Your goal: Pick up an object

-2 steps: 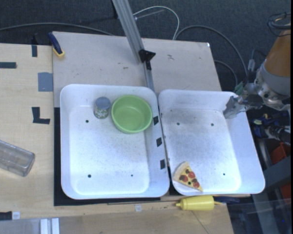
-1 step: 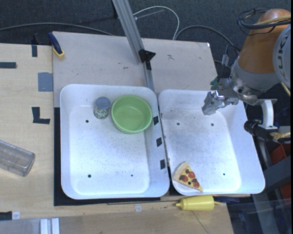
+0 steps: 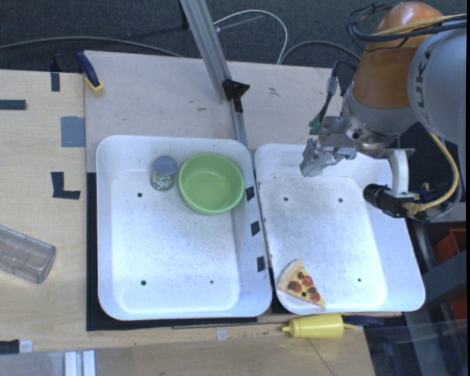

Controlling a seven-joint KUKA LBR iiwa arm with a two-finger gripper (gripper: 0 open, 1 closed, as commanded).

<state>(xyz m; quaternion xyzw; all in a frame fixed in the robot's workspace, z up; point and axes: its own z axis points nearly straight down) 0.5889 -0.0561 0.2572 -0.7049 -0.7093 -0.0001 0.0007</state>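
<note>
From the overhead camera view I had the arm (image 3: 411,61) reaching in from the right, its orange band above the wrist, with the gripper (image 3: 313,163) hanging over the far left corner of the right bin (image 3: 392,288). I could not tell from this angle how far its jaws stood apart, and I saw nothing held between them.

Candidates for picking were spread about. A toy pizza slice (image 3: 301,283) lay at the near left corner of the right bin, partly up on its rim, well apart from the gripper. A yellow mustard bottle (image 3: 316,327) lay on its side on the bench just outside that bin's near edge, close below the pizza slice.

In the left bin (image 3: 125,288), a green bowl (image 3: 211,182) sat upright near the far wall, and a small grey-lidded can (image 3: 164,173) stood just beside it on its left, close enough that I could not say whether they touched.

Out on the bench to the far left lay a clear plastic container (image 3: 16,251) on its side. A grey metal post (image 3: 207,41) slanted up past the far edge between the two bins.
</note>
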